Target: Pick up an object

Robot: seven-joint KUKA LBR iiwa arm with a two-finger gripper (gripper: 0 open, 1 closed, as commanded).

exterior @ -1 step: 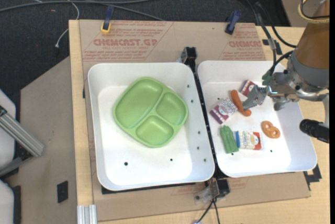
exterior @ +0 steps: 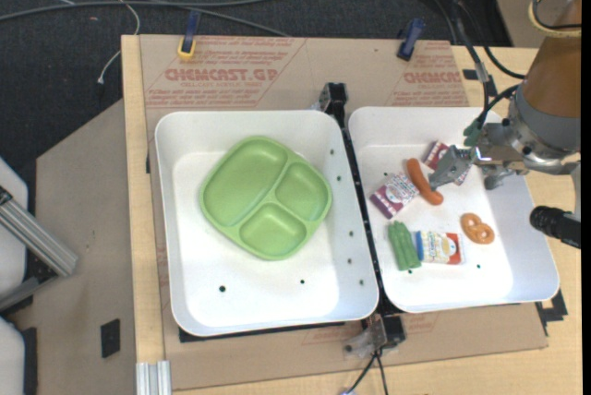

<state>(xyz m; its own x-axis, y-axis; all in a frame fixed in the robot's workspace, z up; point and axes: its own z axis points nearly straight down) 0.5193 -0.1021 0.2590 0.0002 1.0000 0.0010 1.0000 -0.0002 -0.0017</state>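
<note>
Tool low over the right bin's snacks

Camera view: Cardboard covers the table (exterior: 138,199), and two shallow white bins sit on it side by side. The left bin (exterior: 185,292) carries a green divided plate (exterior: 266,197), lying flat near its middle, three compartments facing up. The right bin (exterior: 517,282) holds the small things: an orange hot dog (exterior: 424,182) lying at a slant, a purple-and-white packet (exterior: 395,196) just left of it, a green strip (exterior: 403,245) below that, a red-and-white packet (exterior: 439,247) touching the strip's right side, and a pretzel (exterior: 477,228) further right, apart from the others. A red wrapper (exterior: 434,152) peeks out by the upper end of the hot dog. The arm comes in from the right, and its tool (exterior: 452,168) hangs right next to the hot dog's upper end; whether its fingers are apart or together cannot be told from this angle, and nothing is seen gripped between them.
</note>
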